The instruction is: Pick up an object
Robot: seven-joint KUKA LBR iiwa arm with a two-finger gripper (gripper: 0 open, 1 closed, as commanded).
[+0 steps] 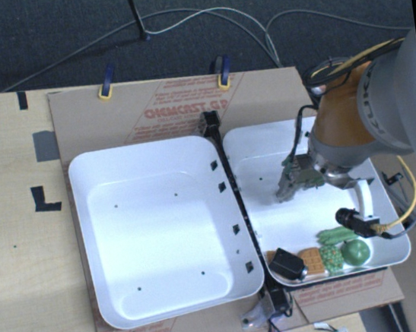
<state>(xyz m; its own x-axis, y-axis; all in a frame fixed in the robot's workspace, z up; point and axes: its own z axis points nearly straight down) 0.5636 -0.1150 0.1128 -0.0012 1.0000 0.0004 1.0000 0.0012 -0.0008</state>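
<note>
Two shallow white plastic bins with rounded corners and smooth, glossy floors sit side by side on a flat sheet of brown cardboard (177,108) printed with faded red lettering; the sheet is held at its far edge by two clamps with yellow and blue parts (107,86). A black divider strip (231,196) with small black clips runs between the bins. The left bin (85,217) shows a bare floor marked by a few tiny dark dots. In the right bin (255,143) the objects lie bunched along the near wall: a black, boxy item with rounded edges (287,264) near the left corner, just beside it a flat orange piece with a dimpled, cracker-like surface (310,260), then a knobbly green piece (332,258), a ribbed green pod-like shape (337,235) just beyond that, and a smooth round green ball (356,252) furthest right. The arm (354,114), a bulky grey cylinder with a matte orange band, reaches in from the right, and the gripper (288,188) hangs over the middle of the right bin's floor, well apart from the cluster of objects. Its metal fingers point down toward the bare white floor with nothing between them; whether they are spread or pressed together cannot be told from this angle. Thin grey cables (202,16) curve over the dark carpet beyond the bench.
</note>
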